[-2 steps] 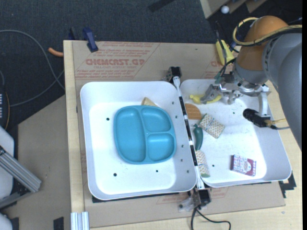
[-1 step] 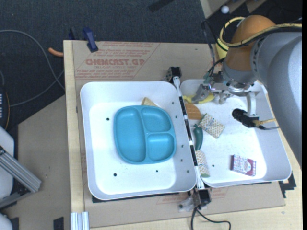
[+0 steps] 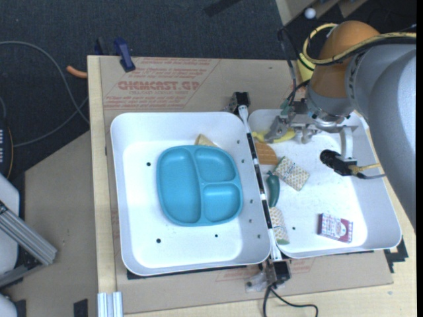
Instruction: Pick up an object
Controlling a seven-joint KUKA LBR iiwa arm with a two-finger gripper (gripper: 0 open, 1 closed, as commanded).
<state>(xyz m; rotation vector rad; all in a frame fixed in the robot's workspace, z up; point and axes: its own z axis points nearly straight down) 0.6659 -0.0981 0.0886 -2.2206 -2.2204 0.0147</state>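
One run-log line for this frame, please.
gripper at far corner of right bin | by yellow object | hold unconfirmed | left bin: blue divided plate

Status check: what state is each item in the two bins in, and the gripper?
Gripper: low in right white bin, far corner; grasp unclear.
Yellow curved piece: lying beside gripper.
Blue divided plastic plate: upright, flat in left white bin.
Tan wedge: partly hidden behind plate.
Orange-brown block: flat by divider.
Checked packet: flat.
Green curved piece: against divider.
Second checked packet: against divider.
Maroon packet: flat.
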